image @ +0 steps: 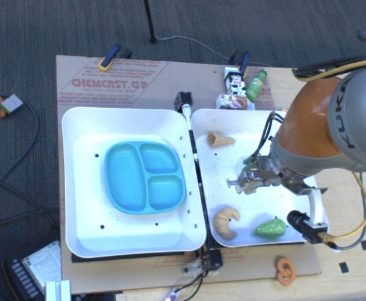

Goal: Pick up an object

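Note:
My gripper (250,182) hangs low over the middle of the right bin (203,187), under the orange band of the arm (314,127). A tan croissant (226,221) lies at the bin's front left, below the gripper. A green bumpy toy (270,229) rests at the front, to the croissant's right. A small tan cone (220,140) lies near the bin's back left. I see nothing between the metal fingers.
The left bin (83,143) holds a blue divided plate (146,176). A small green bottle (254,85) and a printed packet (234,93) sit behind the right bin. An orange pretzel (286,271) lies on the cardboard in front.

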`<state>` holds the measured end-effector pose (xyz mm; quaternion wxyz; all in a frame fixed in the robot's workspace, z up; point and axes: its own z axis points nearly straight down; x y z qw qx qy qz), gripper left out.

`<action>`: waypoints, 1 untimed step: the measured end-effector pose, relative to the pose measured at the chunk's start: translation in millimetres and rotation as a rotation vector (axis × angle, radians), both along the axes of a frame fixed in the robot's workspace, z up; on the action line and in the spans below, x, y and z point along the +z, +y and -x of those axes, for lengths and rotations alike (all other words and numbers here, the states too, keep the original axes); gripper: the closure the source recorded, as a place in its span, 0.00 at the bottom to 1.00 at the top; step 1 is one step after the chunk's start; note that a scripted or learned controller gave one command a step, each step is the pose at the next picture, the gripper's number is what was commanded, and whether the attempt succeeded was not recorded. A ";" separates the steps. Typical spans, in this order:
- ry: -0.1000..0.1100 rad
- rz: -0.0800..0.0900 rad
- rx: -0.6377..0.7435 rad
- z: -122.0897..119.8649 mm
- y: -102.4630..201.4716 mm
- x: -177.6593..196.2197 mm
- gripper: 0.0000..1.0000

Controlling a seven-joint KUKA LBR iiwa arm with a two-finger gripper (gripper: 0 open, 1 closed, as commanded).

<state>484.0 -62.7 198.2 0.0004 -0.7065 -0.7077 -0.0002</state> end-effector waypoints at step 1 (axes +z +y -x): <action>0.000 0.000 0.001 0.0 27.1 6.2 1.00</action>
